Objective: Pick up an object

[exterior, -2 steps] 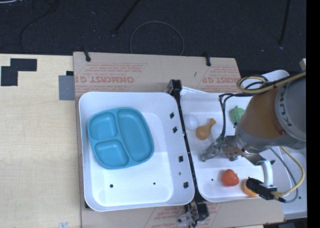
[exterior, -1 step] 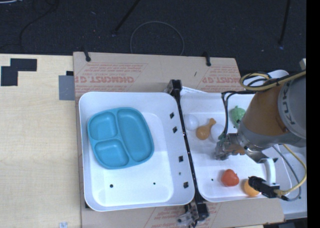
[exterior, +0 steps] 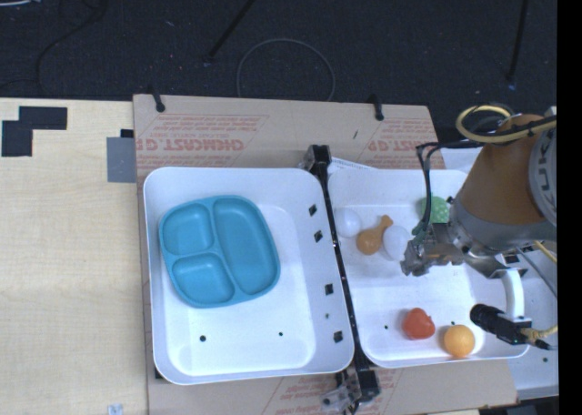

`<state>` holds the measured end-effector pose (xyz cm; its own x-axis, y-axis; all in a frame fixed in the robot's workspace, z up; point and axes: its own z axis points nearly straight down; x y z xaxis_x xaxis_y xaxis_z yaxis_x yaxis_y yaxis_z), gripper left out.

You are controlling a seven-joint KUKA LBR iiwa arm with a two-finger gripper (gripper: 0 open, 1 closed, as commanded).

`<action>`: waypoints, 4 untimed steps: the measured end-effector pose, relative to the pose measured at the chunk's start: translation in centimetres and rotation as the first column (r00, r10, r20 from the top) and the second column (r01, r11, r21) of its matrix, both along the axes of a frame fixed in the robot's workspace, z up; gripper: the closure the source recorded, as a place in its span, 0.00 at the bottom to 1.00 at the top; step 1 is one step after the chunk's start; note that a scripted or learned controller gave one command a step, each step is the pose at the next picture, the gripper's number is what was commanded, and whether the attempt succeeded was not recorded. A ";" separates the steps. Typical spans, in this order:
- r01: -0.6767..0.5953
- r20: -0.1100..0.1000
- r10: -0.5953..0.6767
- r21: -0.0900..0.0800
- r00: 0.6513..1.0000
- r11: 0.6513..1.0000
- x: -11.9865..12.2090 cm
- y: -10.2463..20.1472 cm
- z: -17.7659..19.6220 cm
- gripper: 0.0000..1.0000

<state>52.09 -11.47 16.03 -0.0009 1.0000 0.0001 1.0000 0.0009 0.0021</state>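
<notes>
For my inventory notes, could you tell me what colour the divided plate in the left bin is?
Light blue, the three-compartment plastic plate; camera view.

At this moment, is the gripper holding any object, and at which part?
It cannot be told. The gripper is low in the right bin, beside a white ball, but nothing visibly sits within it.

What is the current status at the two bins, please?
Gripper low in right bin, beside white ball; nothing seen between fingers. Red piece, orange ball untouched near front. Blue tray in left bin.

Blue sectioned plate, left bin
</notes>
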 end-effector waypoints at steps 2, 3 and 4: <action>0.000 0.001 0.000 -0.001 1.000 1.000 -0.4 -0.4 11.4 1.00; -0.002 -0.007 0.002 0.002 1.000 1.000 0.7 4.4 9.6 1.00; -0.004 -0.007 0.004 0.002 1.000 1.000 2.3 9.9 8.1 1.00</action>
